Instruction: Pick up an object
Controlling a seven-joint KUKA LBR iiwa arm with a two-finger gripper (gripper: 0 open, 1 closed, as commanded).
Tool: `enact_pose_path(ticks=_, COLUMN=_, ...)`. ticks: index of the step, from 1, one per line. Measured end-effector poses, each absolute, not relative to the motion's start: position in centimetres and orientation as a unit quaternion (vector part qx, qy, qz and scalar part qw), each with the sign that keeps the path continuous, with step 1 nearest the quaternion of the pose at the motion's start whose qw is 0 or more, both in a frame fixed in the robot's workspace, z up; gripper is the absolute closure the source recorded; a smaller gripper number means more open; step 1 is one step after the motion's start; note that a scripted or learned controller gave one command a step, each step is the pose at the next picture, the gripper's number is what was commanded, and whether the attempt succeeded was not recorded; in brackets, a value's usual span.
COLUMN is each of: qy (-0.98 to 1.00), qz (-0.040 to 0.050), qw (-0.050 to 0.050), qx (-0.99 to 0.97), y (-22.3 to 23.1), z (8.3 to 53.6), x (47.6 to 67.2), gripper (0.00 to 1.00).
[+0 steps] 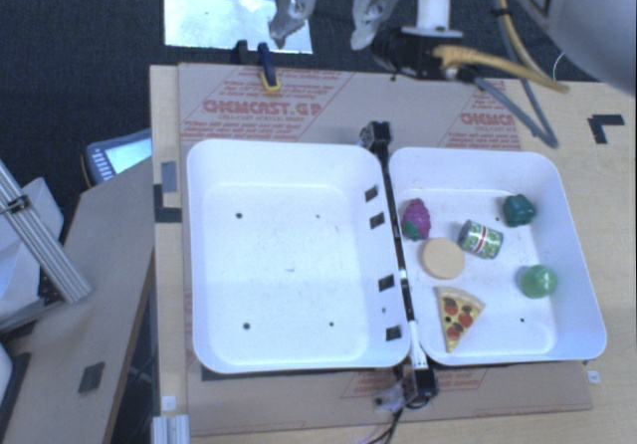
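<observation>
Five small objects (pizza slice (458, 315) among them) lie in the right bin (572, 233); the gripper (328, 9) hovers beyond, fingers spread, holding nothing.

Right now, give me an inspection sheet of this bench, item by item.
Surface: bench bearing left bin and right bin.
Job's things: purple piece, can, tan disc, pizza slice, dark green piece, green ball, all in the right bin.
Clutter: nothing seen.
Grippers: gripper open, above the bench's far edge.
Cables: yellow hose on the arm.
Surroundings: dark floor.
</observation>
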State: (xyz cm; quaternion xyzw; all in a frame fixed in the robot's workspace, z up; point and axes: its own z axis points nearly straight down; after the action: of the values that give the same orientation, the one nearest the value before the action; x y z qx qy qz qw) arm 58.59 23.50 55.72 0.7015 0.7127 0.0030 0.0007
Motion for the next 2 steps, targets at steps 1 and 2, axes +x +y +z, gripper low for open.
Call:
enact_pose_path(ticks=1, qy=0.714, qz=0.0043, qw=0.001, qx=0.7, y=23.53, z=56.87, x=58.59, gripper=1.0)
enact_pose_path(ticks=2, qy=0.715, qz=0.004, qw=0.001, qx=0.699, y=23.53, z=56.84, x=58.59, gripper=0.0)
